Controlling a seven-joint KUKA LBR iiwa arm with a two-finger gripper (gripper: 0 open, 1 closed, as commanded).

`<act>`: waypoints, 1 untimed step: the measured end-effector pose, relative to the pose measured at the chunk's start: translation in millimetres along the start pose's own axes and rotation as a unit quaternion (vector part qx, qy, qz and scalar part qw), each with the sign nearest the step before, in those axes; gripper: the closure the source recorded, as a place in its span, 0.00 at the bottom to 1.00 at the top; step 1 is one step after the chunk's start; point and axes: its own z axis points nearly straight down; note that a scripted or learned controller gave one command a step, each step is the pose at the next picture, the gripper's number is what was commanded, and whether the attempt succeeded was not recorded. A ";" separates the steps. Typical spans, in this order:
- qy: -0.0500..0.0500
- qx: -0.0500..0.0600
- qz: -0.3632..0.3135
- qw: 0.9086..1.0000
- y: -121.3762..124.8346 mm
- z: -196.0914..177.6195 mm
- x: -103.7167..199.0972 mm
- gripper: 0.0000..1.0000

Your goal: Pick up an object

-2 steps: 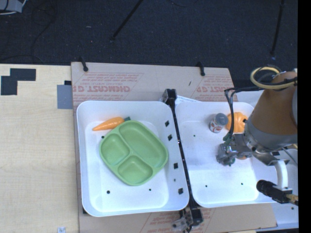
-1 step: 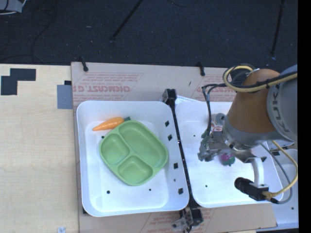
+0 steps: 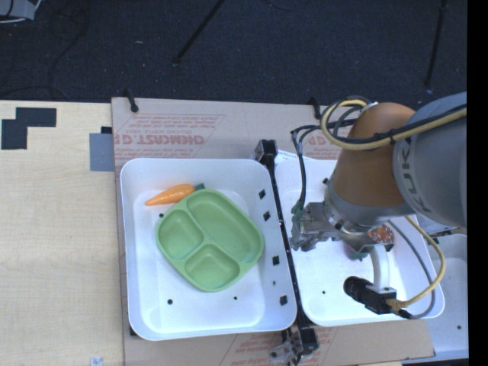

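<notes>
bench, l bin (image 3: 145, 280): green tray (image 3: 210, 239), carrot (image 3: 170, 195)

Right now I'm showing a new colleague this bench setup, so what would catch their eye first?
Probably the green divided plate lying in the left bin, with an orange toy carrot resting against its upper left rim. Next, the big arm with its orange band, reaching in from the right and hanging over the right bin.

Divided plate (image 3: 210, 239) lies in left bin (image 3: 145, 296), mid; toy carrot (image 3: 171, 194) just beside plate at its 11 o'clock; arm (image 3: 396, 166) over right bin (image 3: 324, 300), at plate's 3 o'clock.
</notes>
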 end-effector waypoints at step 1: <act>0.000 0.000 -0.001 1.000 15.1 2.8 58.4 1.00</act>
